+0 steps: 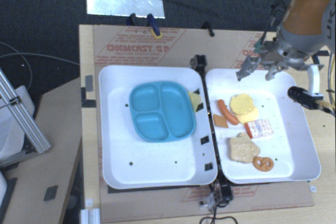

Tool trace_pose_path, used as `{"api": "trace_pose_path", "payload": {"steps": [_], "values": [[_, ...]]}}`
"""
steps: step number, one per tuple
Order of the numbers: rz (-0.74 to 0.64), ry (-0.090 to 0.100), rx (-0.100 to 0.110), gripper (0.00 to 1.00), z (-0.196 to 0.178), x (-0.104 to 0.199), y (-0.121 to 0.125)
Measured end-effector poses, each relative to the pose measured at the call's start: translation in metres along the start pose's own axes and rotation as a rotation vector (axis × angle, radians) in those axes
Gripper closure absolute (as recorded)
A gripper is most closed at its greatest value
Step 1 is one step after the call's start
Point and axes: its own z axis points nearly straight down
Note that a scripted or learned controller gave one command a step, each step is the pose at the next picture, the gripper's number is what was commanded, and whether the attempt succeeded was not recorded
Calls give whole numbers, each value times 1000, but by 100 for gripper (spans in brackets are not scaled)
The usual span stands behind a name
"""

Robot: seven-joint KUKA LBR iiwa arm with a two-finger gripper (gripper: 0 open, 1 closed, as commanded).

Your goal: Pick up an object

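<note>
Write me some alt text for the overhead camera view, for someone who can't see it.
A robot gripper hangs open above the far edge of the right white bin, which holds toy food: a hot dog, a yellow round piece, bread and a pretzel. The left bin holds a blue divided plate.

A robotics lab, judging by the grey-and-orange arm [310, 13] at two o'clock, the cardboard-covered bench [142, 44] bearing two white bins [115, 113], and aluminium framing [18, 118] at nine o'clock.
</note>
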Motion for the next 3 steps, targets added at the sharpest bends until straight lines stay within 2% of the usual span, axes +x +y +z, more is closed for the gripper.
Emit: {"api": "trace_pose_path", "payload": {"steps": [1,2,3], "values": [[-7,0,-22,0,-201,56,7],[-11,4,-11,0,-280,138,-6],[-8,3,1,0,-274,203,-71]]}}
